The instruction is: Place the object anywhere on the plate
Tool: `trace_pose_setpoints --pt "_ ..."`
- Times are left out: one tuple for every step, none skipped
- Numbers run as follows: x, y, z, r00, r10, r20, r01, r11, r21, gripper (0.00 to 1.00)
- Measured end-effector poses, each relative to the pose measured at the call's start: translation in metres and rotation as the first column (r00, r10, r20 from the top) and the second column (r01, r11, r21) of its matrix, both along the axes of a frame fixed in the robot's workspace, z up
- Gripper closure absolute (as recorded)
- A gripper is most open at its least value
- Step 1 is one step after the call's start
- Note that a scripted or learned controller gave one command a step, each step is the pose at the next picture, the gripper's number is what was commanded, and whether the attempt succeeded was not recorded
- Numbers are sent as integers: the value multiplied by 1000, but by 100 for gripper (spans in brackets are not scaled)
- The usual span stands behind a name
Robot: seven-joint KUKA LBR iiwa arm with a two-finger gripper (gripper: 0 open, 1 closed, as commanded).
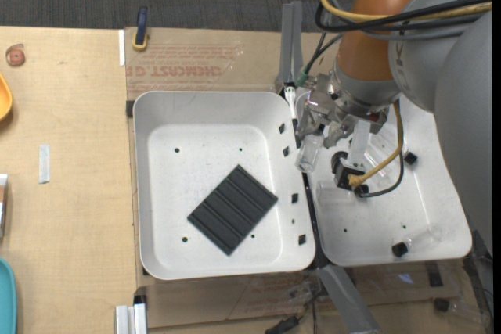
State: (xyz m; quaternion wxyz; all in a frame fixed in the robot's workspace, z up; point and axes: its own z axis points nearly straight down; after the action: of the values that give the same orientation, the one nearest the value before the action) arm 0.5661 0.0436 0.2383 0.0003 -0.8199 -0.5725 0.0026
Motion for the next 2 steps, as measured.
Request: trace_pose_setpoints --pt "-49 24 -49 1000 -20 -2 20 1000 0 100" --pt "16 49 -48 987 162 0 -162 987 0 100"
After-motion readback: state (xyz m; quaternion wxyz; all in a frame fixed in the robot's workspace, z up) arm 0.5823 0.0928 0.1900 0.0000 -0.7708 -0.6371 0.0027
